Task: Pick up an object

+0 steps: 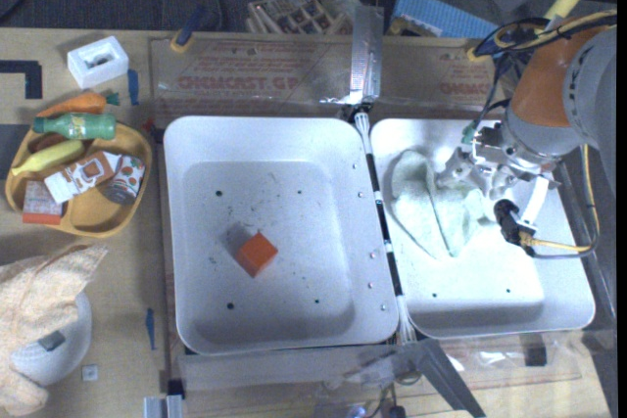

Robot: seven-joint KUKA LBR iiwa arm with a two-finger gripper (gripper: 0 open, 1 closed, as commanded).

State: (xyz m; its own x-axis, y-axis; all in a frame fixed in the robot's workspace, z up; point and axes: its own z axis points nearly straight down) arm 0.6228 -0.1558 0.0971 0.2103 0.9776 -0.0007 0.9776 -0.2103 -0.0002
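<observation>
Camera view, left bin: the shallow white plastic bin [196, 162] has raised rounded rims on all four sides; its floor is mostly bare, so there is wide room around its one object.
Task object: a small orange cube [259, 254] lies alone on the floor of the left bin, left of centre and toward the near side, well apart from every wall.
Right bin: the second shallow white bin [509, 294] sits just beside the first, their rims meeting along the middle; a pale, translucent crumpled sheet [431, 206] covers its far-left part, while the near half is bare.
Arm: the grey arm with its orange band [544, 93] reaches in from the right over the right bin's far edge.
Gripper: the gripper [468, 173] hangs low at the sheet, well apart from the cube; whether it is spread or closed cannot be told, and nothing is seen gripped.
Tabletop edge: a yellow bowl [98, 215] of toy foods stands left of the bins.
</observation>
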